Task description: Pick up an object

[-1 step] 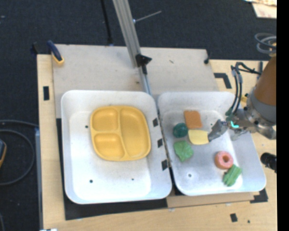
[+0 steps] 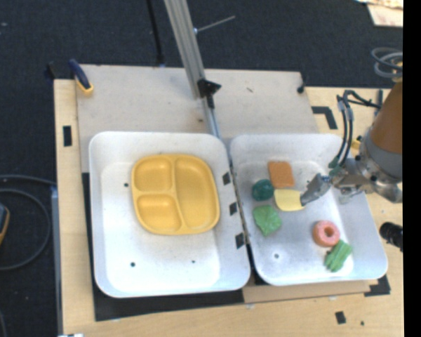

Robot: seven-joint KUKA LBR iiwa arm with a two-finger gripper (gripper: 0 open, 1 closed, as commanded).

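Yellow piece [image 2: 288,201] lies at pincer [image 2: 311,191] tip, right bin [image 2: 358,258].

Light wood bench [image 2: 161,97], pale board on top. Two shallow white bins sit on it side by side, inner edges touching: left bin [image 2: 109,272], right bin [image 2: 298,269]. Grey metal post [image 2: 186,37] rises at a slant from the bench behind the bins. Blue-and-yellow clamp [image 2: 81,76] on the back-left corner. Black tape marks near the edges.
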